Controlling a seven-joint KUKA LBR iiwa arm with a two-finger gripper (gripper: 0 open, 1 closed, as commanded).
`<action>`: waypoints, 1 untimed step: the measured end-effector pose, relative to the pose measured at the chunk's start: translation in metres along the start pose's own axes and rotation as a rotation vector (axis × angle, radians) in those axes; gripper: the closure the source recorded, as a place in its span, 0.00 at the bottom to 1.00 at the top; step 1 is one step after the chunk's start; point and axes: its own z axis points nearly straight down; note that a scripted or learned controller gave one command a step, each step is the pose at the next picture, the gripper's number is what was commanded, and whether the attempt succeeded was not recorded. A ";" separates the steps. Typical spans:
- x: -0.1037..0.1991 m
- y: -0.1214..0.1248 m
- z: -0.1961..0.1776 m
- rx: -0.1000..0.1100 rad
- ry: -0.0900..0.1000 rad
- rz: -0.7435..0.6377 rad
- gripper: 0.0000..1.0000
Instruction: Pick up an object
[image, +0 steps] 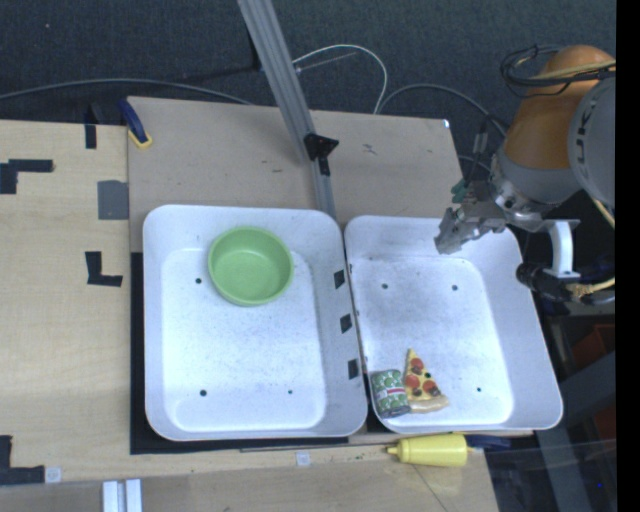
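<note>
Two shallow white bins side by side on a tan bench (230, 150). Left bin (170, 330): one green bowl (250, 265), upright, in the far half near the far edge, well apart from the dividing rims; floor speckled with dark flecks. Right bin (500, 330): one pizza-slice toy (422, 382), yellow with red dots, lying flat near the near left corner, point toward the far edge; just beside it on the left, touching or nearly so, a small green-and-white packet (388, 392) against the near left corner. Outside the bins, on the bench along the near rim of the right bin: a yellow bottle (432, 451) on its side, cap end pointing left. At the far left corner of the bench: a blue-and-yellow clamp (135, 124). Slanting down from the top toward the gap between the bins: a grey metal pole (285, 85) with a black bracket. Arm (555, 130), grey with orange band, at the right, over the far right corner of the right bin. Gripper (450, 236) hanging above the far edge of the right bin, well apart from the pizza-slice toy and packet; nothing seen between the fingers; open or closed state not discernible at this angle. Black cables trailing over the far bench.
</note>
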 end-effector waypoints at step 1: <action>0.059 -0.018 -0.008 0.001 0.000 -0.001 1.00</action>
